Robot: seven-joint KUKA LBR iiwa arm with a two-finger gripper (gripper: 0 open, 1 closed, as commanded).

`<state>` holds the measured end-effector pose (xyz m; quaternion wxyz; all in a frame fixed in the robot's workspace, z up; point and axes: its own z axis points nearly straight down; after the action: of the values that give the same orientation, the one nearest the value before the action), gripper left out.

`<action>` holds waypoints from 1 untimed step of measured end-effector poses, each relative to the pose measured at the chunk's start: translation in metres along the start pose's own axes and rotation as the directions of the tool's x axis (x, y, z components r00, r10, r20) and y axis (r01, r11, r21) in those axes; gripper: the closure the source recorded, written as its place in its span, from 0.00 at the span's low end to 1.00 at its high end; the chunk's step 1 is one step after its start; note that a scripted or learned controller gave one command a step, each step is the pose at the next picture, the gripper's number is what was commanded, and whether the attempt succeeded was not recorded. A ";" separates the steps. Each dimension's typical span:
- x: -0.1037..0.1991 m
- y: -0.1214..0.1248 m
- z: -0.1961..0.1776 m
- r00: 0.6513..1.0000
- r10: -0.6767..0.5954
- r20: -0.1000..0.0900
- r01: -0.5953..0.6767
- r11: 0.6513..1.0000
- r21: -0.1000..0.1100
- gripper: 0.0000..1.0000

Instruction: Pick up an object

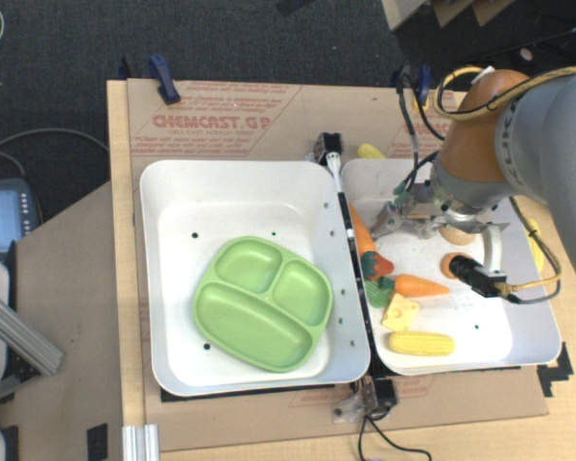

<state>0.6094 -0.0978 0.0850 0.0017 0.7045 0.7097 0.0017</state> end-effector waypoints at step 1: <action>-0.021 -0.084 0.001 1.000 0.012 -0.001 -0.012 1.000 0.012 0.00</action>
<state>0.5261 -0.1190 0.0841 -0.0031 0.7088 0.7054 -0.0023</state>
